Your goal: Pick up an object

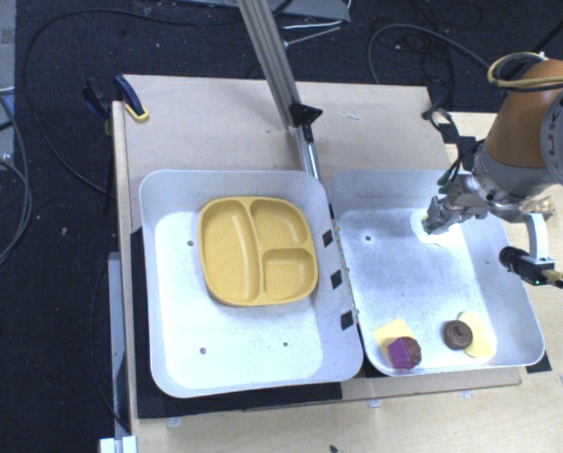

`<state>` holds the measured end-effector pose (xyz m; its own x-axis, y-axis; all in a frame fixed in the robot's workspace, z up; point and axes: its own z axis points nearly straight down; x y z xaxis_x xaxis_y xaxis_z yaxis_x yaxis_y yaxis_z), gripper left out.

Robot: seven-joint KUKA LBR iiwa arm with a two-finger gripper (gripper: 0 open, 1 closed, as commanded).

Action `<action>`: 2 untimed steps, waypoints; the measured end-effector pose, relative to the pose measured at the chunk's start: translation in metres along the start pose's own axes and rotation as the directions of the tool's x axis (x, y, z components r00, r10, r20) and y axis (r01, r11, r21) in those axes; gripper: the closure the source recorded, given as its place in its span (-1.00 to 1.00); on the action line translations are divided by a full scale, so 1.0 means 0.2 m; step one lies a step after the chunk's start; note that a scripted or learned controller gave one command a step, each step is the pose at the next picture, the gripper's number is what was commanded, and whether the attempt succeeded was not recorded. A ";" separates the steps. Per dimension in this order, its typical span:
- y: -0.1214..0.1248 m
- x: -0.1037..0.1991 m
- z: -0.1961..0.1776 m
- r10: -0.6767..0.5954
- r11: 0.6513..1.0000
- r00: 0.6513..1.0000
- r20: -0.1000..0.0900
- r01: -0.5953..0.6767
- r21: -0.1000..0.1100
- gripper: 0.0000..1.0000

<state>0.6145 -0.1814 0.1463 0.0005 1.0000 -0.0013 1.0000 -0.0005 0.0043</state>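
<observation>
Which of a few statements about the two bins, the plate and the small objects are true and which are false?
1. The yellow divided plastic plate lies in the left white bin. True.
2. The small purple round object sits in the left bin. False: it is in the right white bin, near the front edge.
3. The brown round object lies to the right of the purple one. True.
4. The tool holds the yellow plate. False: it hangs over the right bin's far part, away from the plate.
</observation>
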 end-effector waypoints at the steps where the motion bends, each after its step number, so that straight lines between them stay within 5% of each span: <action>1: -0.01 -0.02 -0.31 -0.001 1.000 1.000 0.000 0.001 0.000 1.00; 2: -0.01 -0.02 -0.42 -0.002 1.000 1.000 0.000 0.002 0.000 1.00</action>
<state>0.6122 -0.1853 0.2302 -0.0014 1.0000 -0.0013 1.0000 0.0014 0.0040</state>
